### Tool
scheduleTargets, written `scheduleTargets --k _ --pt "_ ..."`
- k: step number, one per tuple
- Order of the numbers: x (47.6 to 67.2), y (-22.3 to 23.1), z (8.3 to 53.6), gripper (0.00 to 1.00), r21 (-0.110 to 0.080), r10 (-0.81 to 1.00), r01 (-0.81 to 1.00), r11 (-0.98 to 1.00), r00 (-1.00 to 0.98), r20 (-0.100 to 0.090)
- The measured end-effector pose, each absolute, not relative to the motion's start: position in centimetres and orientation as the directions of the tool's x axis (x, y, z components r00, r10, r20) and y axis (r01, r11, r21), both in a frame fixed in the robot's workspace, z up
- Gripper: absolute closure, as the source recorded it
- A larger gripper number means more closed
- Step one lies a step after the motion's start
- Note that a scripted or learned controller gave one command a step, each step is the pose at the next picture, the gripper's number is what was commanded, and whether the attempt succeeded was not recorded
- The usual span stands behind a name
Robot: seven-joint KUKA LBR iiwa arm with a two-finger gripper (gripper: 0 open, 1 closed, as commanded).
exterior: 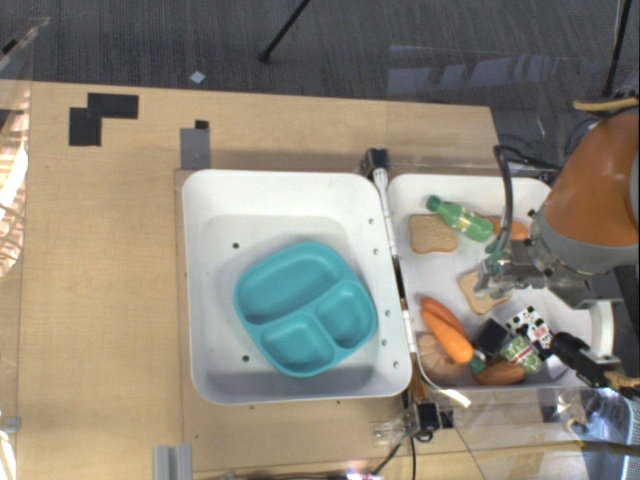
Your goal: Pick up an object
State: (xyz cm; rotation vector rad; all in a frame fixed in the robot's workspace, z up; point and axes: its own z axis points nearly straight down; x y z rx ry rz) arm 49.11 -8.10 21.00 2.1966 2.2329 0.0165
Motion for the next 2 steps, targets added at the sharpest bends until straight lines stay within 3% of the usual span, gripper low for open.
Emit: scheduleTargets --k 1,2 --pt "48.9 -10.3 24.4 1.0 0.006 0.971 0.971 -0.238 0.238 0.0" --pt "56.4 -10.9 35.9 1.0 0.008 0.868 0.868 -0.496 0.496 0.002"
